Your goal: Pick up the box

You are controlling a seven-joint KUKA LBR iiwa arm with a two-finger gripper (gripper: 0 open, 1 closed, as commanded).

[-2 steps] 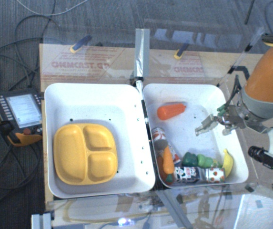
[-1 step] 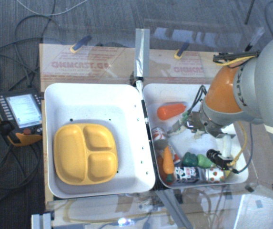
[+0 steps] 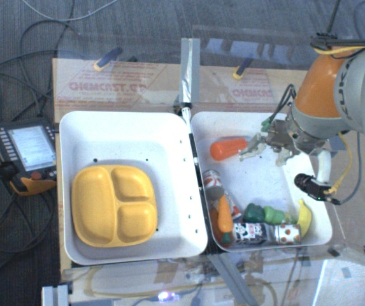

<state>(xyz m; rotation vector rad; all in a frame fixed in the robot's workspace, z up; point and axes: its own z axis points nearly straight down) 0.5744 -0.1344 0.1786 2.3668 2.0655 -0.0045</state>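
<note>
Two small boxes lie along the front wall of the right bin (image 3: 309, 123): a black-and-white patterned box (image 3: 250, 233) and, to its right, a white box with red spots (image 3: 288, 233). My gripper (image 3: 253, 146) hovers over the back half of that bin, well behind both boxes. It points left toward an orange carrot-shaped piece (image 3: 228, 148). Its fingers stand open with nothing between them.
The right bin also holds a small can (image 3: 211, 178), an orange vegetable (image 3: 223, 215), green pieces (image 3: 264, 213) and a banana (image 3: 304, 217) crowded around the boxes. In the left bin (image 3: 125, 123) sits a yellow compartment plate (image 3: 114, 204). A teach pendant (image 3: 23, 150) lies left of the bench.
</note>
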